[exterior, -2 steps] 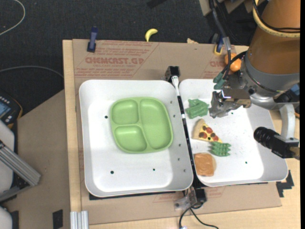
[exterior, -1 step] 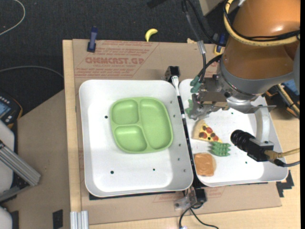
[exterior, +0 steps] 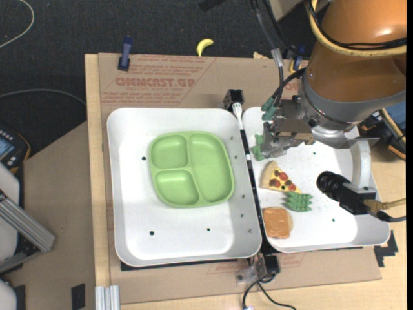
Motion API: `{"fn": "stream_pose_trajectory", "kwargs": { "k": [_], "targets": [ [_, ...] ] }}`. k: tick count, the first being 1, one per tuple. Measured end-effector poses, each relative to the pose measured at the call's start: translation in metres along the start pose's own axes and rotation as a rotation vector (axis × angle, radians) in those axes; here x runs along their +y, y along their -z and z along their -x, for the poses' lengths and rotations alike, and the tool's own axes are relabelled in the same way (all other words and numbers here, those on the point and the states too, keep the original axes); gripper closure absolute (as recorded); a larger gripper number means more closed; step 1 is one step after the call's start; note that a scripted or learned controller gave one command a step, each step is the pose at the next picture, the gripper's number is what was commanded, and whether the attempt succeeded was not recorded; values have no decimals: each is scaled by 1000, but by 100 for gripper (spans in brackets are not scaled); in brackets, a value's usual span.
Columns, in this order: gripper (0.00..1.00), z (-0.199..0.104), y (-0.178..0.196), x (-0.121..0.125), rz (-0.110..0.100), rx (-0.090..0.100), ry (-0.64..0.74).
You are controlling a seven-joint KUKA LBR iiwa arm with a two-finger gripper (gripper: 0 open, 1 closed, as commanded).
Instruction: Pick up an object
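My gripper (exterior: 276, 142) hangs low over the far left corner of the right bin (exterior: 335, 237), under the big orange and grey wrist. A small green piece (exterior: 258, 150) shows right at its left side, against the bin wall; I cannot tell whether it is held. Just in front of the gripper lies a toy pizza slice (exterior: 279, 178). A spiky green toy (exterior: 298, 202) lies to the right of that, and a round brown cookie (exterior: 277, 221) sits near the bin's front left corner.
The left bin (exterior: 129, 225) holds a green divided plate (exterior: 191, 168) at its middle. A black-edged divider (exterior: 248, 166) separates the two bins. A yellow banana-like shape (exterior: 204, 45) and a blue clip (exterior: 124, 53) lie on the cardboard behind the bins.
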State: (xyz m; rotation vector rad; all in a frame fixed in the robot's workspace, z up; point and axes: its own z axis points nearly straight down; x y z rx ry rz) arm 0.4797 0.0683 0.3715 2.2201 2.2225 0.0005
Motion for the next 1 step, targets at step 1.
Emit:
{"fn": "stream_pose_trajectory", "kwargs": {
  "k": [1],
  "targets": [
    [100, 0, 10, 1, 2, 0, 0]
  ]
}}
